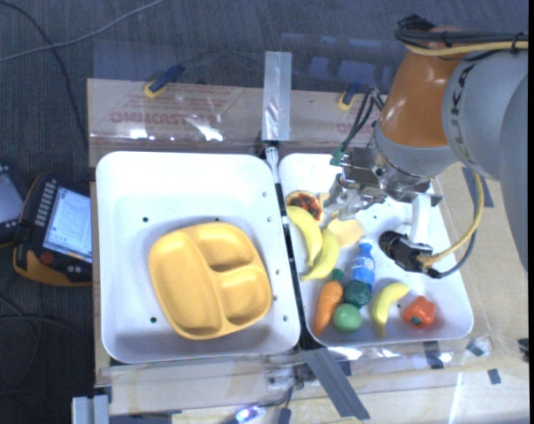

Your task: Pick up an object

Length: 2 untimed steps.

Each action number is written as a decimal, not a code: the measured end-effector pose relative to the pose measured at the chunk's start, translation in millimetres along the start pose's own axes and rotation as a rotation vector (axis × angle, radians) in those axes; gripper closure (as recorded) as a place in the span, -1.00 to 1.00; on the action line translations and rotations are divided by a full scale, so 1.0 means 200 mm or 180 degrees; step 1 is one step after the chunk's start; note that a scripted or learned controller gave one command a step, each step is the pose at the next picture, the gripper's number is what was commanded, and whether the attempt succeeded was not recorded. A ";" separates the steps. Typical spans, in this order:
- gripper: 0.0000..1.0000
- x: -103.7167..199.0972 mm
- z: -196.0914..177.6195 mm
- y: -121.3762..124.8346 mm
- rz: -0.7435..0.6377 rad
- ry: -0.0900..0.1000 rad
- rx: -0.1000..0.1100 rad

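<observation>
Toys crowded near end of right bin — carrot, lime, small banana, tomato. We saw gripper low over large banana, likely target — jaw state we couldn't tell. Yellow divided tray filled left bin.

The grey arm comes in from the right edge and bends down toward the middle of the view. Its orange band sits just above the wrist. Below the band the wrist narrows to a grey metal gripper, pointing down and to the left. Dark and yellow cables loop off the wrist on its right side.
</observation>
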State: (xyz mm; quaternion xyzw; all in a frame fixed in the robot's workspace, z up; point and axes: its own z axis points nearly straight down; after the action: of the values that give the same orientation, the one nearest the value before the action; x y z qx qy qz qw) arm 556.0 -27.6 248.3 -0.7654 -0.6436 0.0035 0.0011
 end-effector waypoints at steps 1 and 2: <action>1.00 -0.29 0.19 -0.10 -0.0805 0.0001 0.0000; -1.00 -0.29 0.19 -0.10 -0.0808 0.0004 0.0000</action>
State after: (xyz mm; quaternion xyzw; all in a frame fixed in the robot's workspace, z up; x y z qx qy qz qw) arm 525.7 -81.2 209.8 -0.6777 -0.7353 0.0029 0.0020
